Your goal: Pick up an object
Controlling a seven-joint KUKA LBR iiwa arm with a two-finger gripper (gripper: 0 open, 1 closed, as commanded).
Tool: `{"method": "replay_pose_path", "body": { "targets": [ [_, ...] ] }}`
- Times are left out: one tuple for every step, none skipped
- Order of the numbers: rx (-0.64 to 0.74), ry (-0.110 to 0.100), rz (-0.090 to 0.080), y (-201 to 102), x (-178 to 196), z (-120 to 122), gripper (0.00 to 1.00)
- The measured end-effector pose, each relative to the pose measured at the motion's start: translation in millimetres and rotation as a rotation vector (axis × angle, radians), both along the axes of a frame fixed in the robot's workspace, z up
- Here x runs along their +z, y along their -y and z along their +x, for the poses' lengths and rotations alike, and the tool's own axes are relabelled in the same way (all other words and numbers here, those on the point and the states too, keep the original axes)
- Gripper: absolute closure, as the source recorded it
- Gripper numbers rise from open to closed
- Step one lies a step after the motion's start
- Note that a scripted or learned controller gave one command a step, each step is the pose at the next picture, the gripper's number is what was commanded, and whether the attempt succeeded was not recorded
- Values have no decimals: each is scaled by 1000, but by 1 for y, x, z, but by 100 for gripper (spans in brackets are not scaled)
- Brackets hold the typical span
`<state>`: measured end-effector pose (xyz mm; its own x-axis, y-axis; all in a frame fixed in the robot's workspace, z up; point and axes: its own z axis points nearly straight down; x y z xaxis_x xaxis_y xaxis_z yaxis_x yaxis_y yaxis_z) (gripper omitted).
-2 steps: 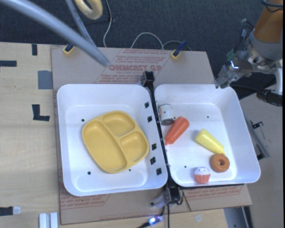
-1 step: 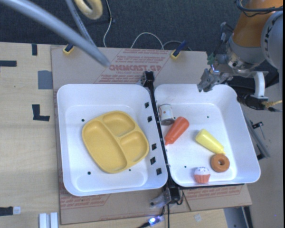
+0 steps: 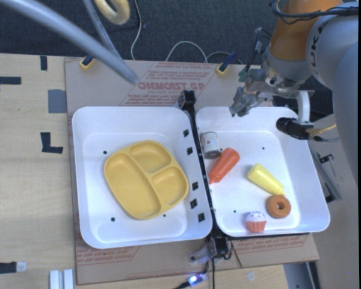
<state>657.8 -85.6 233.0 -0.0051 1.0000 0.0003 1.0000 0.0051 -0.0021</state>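
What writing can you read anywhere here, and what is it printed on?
"CHEMCAST G P": red print on the brown cardboard sheet under the bins, partly blurred, so the last letters are uncertain.
Smaller red lines above and below it: too blurred to read.

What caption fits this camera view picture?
Robot gripper hovers over the right bin of toy food; a yellow divided plate sits left.

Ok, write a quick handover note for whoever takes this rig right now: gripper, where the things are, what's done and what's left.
Gripper: above the right bin's far edge, nothing between its fingers.
Right bin: carrot, yellow piece, donut, cupcake, small cup by the divider.
Left bin: yellow divided plate.
Done: nothing picked.
Left: descend, grasp one object, lift.
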Motion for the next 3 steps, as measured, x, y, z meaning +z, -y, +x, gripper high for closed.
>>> {"method": "replay_pose_path", "body": {
  "targets": [
    [1, -1, 1, -59, -11, -7, 100],
    [1, -1, 1, -114, -3, -17, 100],
    [2, 1, 0, -173, 3, -19, 100]
  ]
}}
